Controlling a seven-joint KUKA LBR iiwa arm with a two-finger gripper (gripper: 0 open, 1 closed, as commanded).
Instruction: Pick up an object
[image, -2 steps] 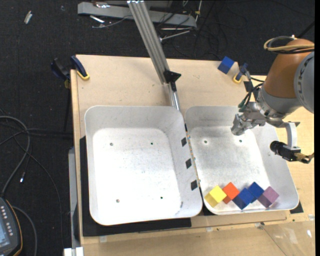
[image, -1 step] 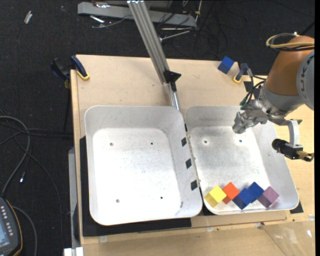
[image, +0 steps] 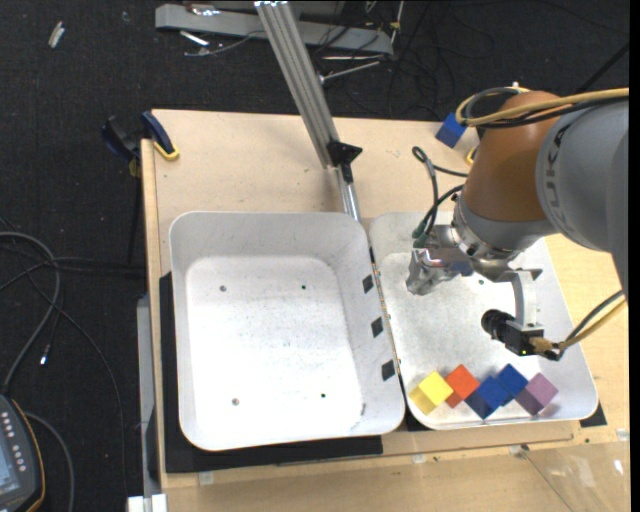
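Several small blocks lie in a row along the near edge of the right bin (image: 430, 330): a yellow block (image: 432, 392), an orange block (image: 462, 381), a blue block (image: 498, 391) and a purple block (image: 539, 393). My gripper (image: 425, 272) hangs over the far left part of that bin, well behind the blocks and apart from them. Nothing shows in it. The grey arm with its orange band (image: 510, 175) reaches in from the right above it.
The left bin (image: 270, 320) stands beside the right one, their rims meeting at the middle. A slanted metal pole (image: 305, 85) comes down to the bench behind the bins. Another blue block (image: 452, 130) lies on the bench at the back right. A clamp (image: 150, 135) sits at the back left corner.
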